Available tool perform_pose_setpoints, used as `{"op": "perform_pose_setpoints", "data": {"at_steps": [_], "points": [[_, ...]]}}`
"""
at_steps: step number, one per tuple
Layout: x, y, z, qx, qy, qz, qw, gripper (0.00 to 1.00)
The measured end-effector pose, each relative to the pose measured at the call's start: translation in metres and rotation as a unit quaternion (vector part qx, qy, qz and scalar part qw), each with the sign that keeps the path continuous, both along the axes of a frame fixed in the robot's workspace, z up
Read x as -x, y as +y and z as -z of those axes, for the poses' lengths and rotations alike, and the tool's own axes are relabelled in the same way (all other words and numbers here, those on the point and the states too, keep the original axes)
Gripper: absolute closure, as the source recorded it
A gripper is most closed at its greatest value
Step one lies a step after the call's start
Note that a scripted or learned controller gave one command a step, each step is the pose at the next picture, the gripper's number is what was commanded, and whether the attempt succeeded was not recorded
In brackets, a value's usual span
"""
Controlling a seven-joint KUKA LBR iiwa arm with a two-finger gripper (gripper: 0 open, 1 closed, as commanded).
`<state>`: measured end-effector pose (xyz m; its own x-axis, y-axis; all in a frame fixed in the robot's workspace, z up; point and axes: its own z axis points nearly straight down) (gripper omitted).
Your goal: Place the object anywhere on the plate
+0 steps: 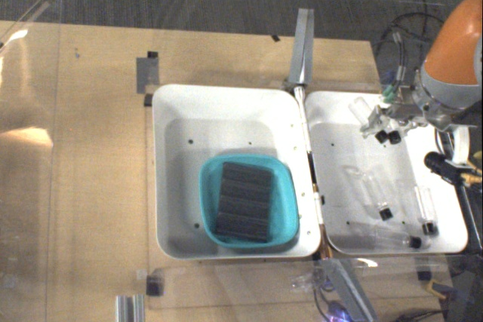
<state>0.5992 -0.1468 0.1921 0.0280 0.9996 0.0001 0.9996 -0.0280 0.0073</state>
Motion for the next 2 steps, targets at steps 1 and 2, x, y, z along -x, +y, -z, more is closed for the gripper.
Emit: {"op": "perform_pose_setpoints", "data": {"at_steps": [1, 2], "points": [[0.043, 0.083, 0.007, -0.0001, 0.002, -0.016, 0.9999, 1.00], [0.038, 0.144, -0.062, -0.0001, 0.000, -0.039, 0.9992, 1.00]]}}
